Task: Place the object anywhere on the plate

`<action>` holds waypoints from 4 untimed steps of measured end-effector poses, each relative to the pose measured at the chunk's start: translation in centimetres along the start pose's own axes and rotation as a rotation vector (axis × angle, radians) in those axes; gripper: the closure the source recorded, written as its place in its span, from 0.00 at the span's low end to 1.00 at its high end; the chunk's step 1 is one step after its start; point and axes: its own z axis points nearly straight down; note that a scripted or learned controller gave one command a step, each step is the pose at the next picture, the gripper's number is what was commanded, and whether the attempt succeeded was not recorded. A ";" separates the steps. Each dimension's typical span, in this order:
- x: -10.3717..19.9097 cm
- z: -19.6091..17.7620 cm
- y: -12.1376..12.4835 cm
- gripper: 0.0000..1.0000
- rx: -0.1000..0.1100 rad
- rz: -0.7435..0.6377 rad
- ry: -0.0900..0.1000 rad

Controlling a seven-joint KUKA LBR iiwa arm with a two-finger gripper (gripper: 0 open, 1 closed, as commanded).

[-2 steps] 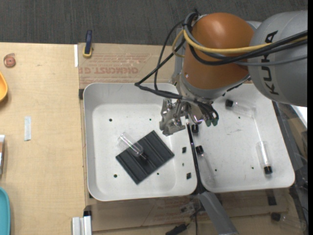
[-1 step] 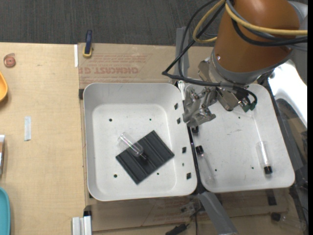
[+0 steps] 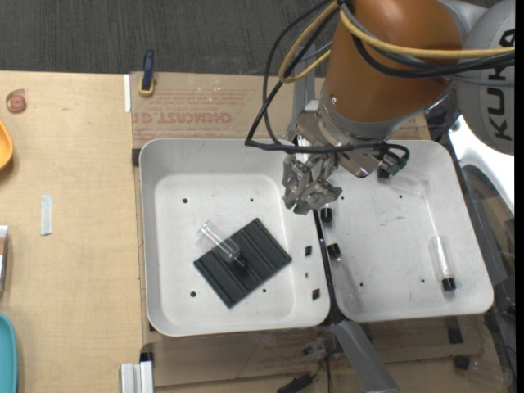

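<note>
White plastic is what the two shallow bins are made of; they are being shown side by side on a cardboard-covered bench, seen from above at a slant. In the left bin (image 3: pixel 164 219), a dark ribbed square plate (image 3: pixel 243 262) is lying flat, turned at an angle, near the middle of the floor. A small clear tube (image 3: pixel 219 242) with a dark end is resting across the upper left part of the plate, touching it, so the placing step appears, as a judgement, to be already met for this object. In the right bin (image 3: pixel 467 219), a second clear tube (image 3: pixel 440 260) with a dark cap is lying near the right wall, well apart from the plate.

A grey arm with a large orange band (image 3: pixel 393 47) is reaching in from the right, wrapped with yellow and black cables. Its gripper (image 3: pixel 309 193) is being held over the seam where the two bins meet, above and to the right of the plate, with nothing seen between its fingers. How far the claw is opened cannot be told, since the fingers are being viewed from above and are bunched together in shadow. The gripper is apart from both tubes. Its position between the bins suggests travel from one bin to the other, though the direction cannot be judged. A few small dark specks are lying near the seam.
</note>
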 end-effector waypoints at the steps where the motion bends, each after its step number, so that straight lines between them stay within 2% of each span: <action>1: -2.0 0.7 -2.1 1.00 -0.001 -0.610 -0.002; 2: 1.2 -2.8 -1.9 1.00 -0.002 -1.072 -0.002; 3: 1.4 -0.4 3.2 1.00 -0.005 -1.342 -0.001; 4: -2.4 2.8 3.6 1.00 -0.005 -1.630 -0.003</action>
